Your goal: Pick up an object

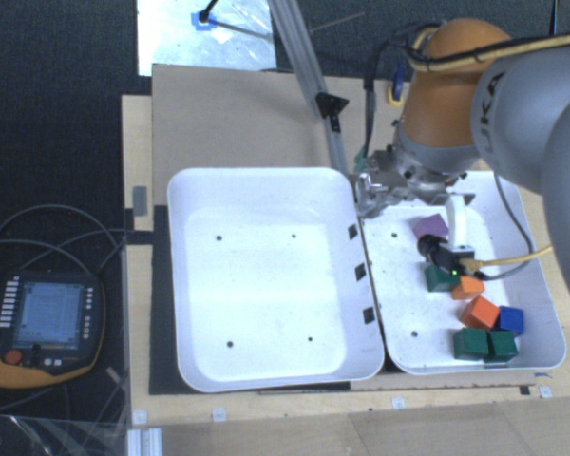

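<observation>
Several small blocks lie in the right bin [399, 335]: a purple one [429, 225] near the middle, a green one [439, 278], two orange ones [469, 289] [482, 312], a blue one [510, 319] and two dark green ones [472, 343] [502, 346] at the front right. My gripper [370, 196] hangs over the right bin's back left corner, close to the wall shared with the left bin. It is left of the purple block and apart from it. The wrist hides its tip, and I see no block at it.
The left bin [185, 255] stands beside the right one, both on a brown board. A slanted metal pole [299, 46] crosses behind the bins. A teach pendant [43, 316] with its cables lies at the far left. A yellow cable [513, 255] runs over the right bin.
</observation>
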Action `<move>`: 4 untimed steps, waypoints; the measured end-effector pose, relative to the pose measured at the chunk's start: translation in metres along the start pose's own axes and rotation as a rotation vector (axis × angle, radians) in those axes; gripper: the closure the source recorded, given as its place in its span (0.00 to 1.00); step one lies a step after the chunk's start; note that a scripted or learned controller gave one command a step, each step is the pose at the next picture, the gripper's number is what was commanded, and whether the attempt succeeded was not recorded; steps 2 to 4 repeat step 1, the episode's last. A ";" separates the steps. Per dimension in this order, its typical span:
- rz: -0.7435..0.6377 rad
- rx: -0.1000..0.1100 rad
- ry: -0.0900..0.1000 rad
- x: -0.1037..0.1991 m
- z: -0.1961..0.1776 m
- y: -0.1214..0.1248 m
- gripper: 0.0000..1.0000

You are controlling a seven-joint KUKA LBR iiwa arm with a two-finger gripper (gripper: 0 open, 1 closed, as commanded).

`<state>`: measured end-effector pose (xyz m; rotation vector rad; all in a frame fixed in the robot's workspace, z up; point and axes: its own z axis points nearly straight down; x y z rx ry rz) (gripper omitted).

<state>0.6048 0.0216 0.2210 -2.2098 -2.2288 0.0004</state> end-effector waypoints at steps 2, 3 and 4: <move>-0.001 -0.001 0.001 0.050 0.001 -0.036 1.00; -0.001 -0.001 0.001 0.050 0.001 -0.036 1.00; -0.001 -0.001 0.001 0.050 0.001 -0.036 1.00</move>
